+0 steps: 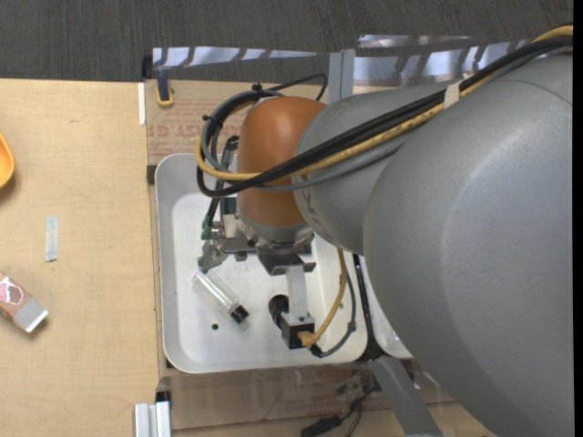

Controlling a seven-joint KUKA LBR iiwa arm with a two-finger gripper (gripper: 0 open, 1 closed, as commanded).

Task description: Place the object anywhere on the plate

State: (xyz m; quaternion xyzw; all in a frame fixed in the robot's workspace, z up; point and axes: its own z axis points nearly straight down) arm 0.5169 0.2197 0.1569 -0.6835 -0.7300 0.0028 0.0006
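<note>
Grey arm with orange band reached over a white bin (178,244), jaws' state could not be told, a clear tube with black cap (221,296) lay on the bin floor, reddish printed lettering on cardboard (187,121) behind was unreadable.

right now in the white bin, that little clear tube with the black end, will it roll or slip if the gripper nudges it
The clear tube looks round and lies flat on the smooth floor of the white bin, so a nudge could well roll it. It seems small and light, likely skidding easily. Its glossy surface may be slippery between fingers.

We see a grey arm (455,198) with an orange band (273,157), a white bin (182,335), and a tan wooden bench (82,198).
</note>
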